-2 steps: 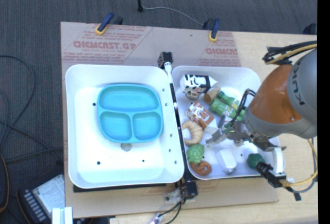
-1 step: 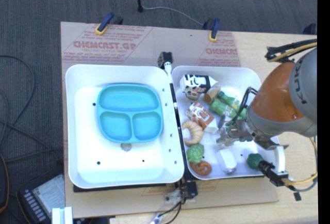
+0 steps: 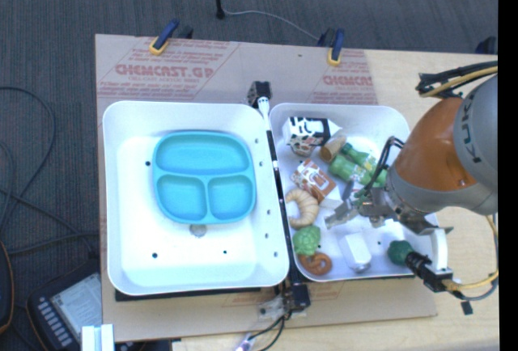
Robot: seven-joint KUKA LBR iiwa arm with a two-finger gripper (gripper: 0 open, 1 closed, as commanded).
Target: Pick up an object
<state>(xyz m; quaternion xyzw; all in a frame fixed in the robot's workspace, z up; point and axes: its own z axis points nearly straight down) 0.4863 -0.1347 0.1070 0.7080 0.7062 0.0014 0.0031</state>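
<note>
The right bin [image 3: 387, 113] holds several toy foods: a black-and-white cow-patterned piece [image 3: 310, 128], a green bottle [image 3: 354, 161], a red-and-white packet [image 3: 312, 178], a croissant [image 3: 303, 206], a broccoli floret [image 3: 307, 241], an orange pretzel [image 3: 316, 264], a white block [image 3: 355, 251] and a dark green piece [image 3: 400, 251]. My gripper [image 3: 350, 209] hangs low over the middle of this bin, just above the white block and right of the croissant. The grey arm with its orange band [image 3: 433, 159] covers the bin's right side.
The left bin [image 3: 129, 260] carries a blue divided plate [image 3: 203, 177] and a small grey bit [image 3: 197, 230] in front of it. Both bins rest on a cardboard sheet [image 3: 178, 70] clamped at the back. Cables [image 3: 453, 78] run at the right.
</note>
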